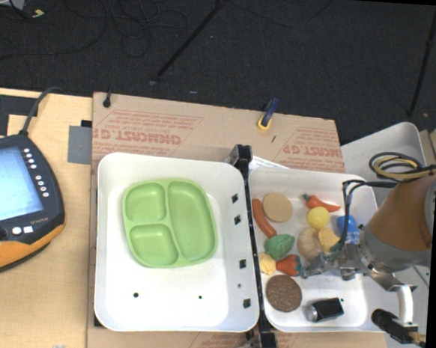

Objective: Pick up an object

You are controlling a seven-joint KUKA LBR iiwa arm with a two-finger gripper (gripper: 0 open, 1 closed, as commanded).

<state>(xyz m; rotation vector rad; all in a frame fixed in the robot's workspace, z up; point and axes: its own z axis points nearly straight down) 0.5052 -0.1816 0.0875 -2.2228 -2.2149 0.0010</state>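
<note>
At the far left of the desk we see a teach pendant, well apart from the work. Next comes the left bin, which carries a green divided tray, seemingly parked there as a drop spot. The right bin holds the crowd we must pick from: a tan disc, an orange sausage, a green piece, a yellow ball, a brown disc and a black-and-silver cylinder. The jaws sit low among the middle pieces; we cannot tell whether they are wide or closed. We judge the tight clustering the main obstacle to a clean grasp.
</note>
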